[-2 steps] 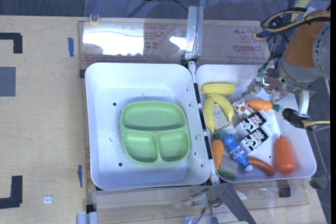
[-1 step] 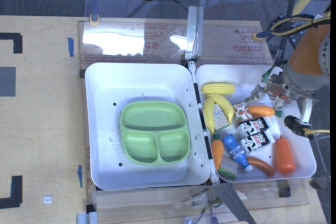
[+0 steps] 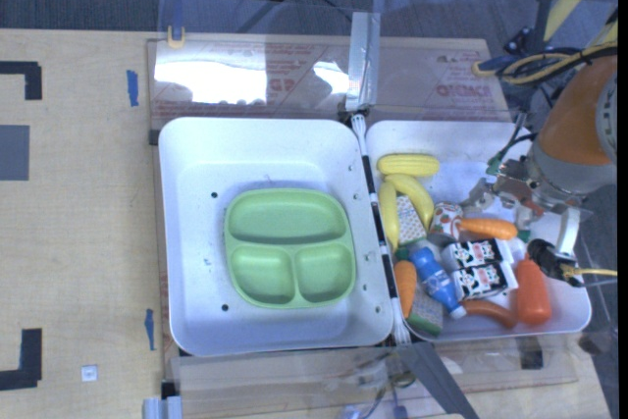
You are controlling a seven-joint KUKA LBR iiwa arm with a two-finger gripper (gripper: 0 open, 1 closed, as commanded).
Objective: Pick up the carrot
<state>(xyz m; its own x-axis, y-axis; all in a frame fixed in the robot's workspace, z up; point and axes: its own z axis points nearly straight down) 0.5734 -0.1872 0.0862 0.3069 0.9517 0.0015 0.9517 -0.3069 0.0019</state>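
Carrot (image 3: 488, 229) lies in right bin (image 3: 579, 314), crowded by bananas (image 3: 407, 186). Pincer (image 3: 517, 199) sits just above; spread cannot be told. Recommend descending squarely across its width.

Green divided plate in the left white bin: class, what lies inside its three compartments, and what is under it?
The green divided plastic plate shows bare green in all three compartments. It rests on the floor of the left white bin; the patch of floor beneath it is covered.
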